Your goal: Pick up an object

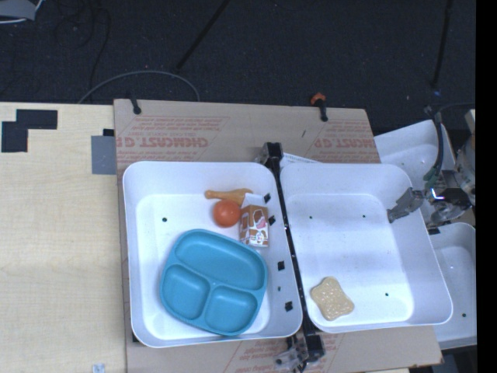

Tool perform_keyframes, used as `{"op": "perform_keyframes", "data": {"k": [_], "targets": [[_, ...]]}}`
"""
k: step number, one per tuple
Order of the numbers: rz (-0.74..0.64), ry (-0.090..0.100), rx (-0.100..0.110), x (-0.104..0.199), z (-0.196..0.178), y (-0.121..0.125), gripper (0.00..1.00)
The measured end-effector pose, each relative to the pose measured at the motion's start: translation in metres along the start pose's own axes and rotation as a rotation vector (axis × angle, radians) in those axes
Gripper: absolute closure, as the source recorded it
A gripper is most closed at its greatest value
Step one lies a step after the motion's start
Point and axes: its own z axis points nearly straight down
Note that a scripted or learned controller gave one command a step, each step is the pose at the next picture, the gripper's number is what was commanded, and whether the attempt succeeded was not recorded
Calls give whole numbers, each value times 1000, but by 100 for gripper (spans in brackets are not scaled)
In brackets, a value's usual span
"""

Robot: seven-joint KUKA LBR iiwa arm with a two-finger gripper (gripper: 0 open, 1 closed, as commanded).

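The left bin (144, 247) holds a blue divided plate (213, 286), a red ball-shaped fruit (227, 213), a thin orange piece (229, 195) behind it, and a small brown and white carton (255, 226). In the right bin (349, 231) a beige cracker-like object (332, 298) lies near the front left corner. My gripper (423, 204) hangs at the far right, over the right bin's right rim and well away from every object. Nothing is visibly held in it.
A black divider (281, 231) runs between the two bins. The bins rest on a brown cardboard sheet (233, 134) on the light wooden bench. White sheeting (404, 142) lies at the right, with cables on the dark floor behind.
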Motion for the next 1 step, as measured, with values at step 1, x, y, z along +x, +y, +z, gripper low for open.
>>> {"op": "perform_keyframes", "data": {"k": [1], "targets": [[-3,-2,-11,0,-7,2,0]]}}
